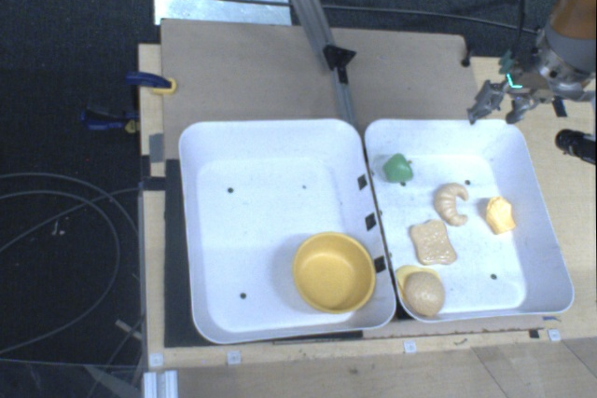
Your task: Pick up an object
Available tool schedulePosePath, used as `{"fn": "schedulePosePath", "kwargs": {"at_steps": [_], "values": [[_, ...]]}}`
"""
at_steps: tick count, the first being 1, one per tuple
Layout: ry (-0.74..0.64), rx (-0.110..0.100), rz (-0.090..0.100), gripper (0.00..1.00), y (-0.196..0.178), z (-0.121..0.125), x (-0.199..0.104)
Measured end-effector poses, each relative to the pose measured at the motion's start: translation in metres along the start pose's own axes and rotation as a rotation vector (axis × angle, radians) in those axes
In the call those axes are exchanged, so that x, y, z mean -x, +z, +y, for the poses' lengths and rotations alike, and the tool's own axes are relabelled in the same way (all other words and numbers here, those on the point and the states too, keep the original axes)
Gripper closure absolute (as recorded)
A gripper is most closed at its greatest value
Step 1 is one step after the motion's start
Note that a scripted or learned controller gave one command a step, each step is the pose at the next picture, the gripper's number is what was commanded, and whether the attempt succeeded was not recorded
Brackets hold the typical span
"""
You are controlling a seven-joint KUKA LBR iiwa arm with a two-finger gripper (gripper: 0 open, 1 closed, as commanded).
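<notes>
Arm: the grey KUKA arm (pixel 569 23) comes in at the top right, orange band up near the frame's corner.
Gripper: the gripper (pixel 501 107) hangs just past the far right corner of the right bin (pixel 532 191), fingers (pixel 482 103) spread apart with nothing between them.
Right bin: green pepper (pixel 398 168) near its far left corner, croissant (pixel 452 202) about mid-bin, yellow cheese wedge (pixel 501 215) just right of that, toward the right edge.
Also right bin: cracker-looking bread slice (pixel 433 242) sits nearer the front, and a pale bread roll (pixel 423 292) is tucked into the front left corner.
Left bin: the left bin (pixel 233 154) has a yellow bowl (pixel 334 271) upright by its front right corner.
Bench: blue and yellow clamps (pixel 131 102) on the left edge.
</notes>
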State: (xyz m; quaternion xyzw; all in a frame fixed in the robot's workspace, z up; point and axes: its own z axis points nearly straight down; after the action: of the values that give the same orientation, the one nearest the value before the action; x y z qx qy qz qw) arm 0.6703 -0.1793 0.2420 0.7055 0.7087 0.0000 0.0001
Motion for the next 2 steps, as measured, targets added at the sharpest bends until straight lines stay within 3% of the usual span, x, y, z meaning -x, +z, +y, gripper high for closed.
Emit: {"fn": "schedulePosePath", "kwargs": {"at_steps": [1, 2], "values": [[0.000, 0.002, -0.001, 0.00, -0.001, 0.001, 0.000], [0.001, -0.002, 0.000, 0.00, 0.055, -0.006, -0.006]]}}
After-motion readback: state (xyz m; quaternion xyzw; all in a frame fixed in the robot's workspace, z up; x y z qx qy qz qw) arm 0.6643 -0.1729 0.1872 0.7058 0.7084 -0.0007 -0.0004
